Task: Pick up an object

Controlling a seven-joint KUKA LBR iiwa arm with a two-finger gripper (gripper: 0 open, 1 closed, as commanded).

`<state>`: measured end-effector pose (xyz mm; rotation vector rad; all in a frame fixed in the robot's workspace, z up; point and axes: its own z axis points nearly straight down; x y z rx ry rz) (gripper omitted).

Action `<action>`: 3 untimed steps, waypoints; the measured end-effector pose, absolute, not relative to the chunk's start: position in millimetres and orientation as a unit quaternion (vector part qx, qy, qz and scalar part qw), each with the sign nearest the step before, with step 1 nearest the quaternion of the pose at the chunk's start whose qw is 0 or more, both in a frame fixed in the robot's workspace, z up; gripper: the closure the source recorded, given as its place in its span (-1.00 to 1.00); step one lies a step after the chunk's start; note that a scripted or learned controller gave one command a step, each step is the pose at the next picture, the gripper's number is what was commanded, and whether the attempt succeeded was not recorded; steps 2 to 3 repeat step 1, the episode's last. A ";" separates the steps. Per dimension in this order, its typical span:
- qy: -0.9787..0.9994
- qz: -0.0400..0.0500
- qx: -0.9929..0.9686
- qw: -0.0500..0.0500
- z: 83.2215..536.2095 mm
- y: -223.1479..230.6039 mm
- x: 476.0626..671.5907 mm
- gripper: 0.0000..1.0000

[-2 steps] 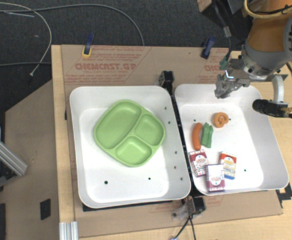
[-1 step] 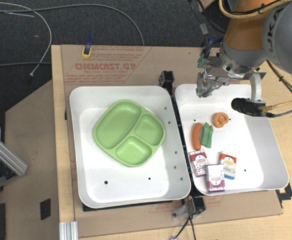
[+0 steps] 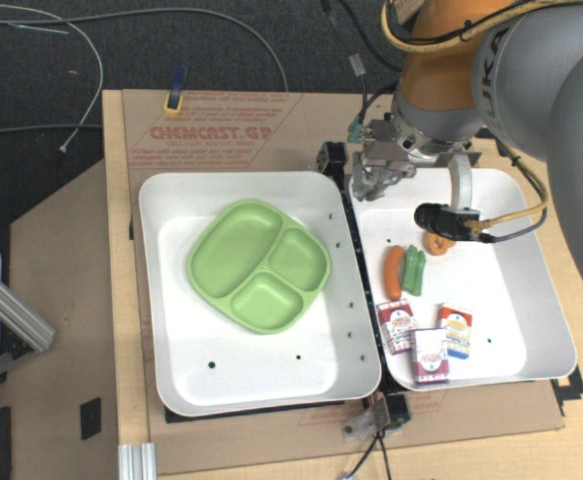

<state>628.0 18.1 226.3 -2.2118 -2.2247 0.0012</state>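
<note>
My gripper (image 3: 376, 182) hangs over the far left corner of the right bin (image 3: 531, 298), close to the wall between the bins. Nothing shows beneath it. In that bin lie an orange carrot-shaped piece (image 3: 394, 272) and a green piece (image 3: 413, 271) side by side. A round orange object (image 3: 439, 244) sits just behind them, partly under a black fitting of the arm. Three small printed cartons (image 3: 398, 326) (image 3: 456, 330) (image 3: 430, 355) rest near the front. All of these lie below and to the right of the gripper.
A green divided plate (image 3: 259, 265) lies tilted in the left bin (image 3: 171, 348). The big grey and orange arm (image 3: 471, 48) covers the far right. A yellow cable (image 3: 516, 223) loops over the right bin's back. Cardboard (image 3: 211, 128) lies under both bins.
</note>
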 end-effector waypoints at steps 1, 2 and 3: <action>-0.709 0.000 -0.705 0.002 218.1 74.9 629.7 1.00; -0.709 0.000 -0.705 0.002 218.1 74.9 629.7 1.00; -0.709 0.000 -0.705 0.002 218.1 74.9 629.7 1.00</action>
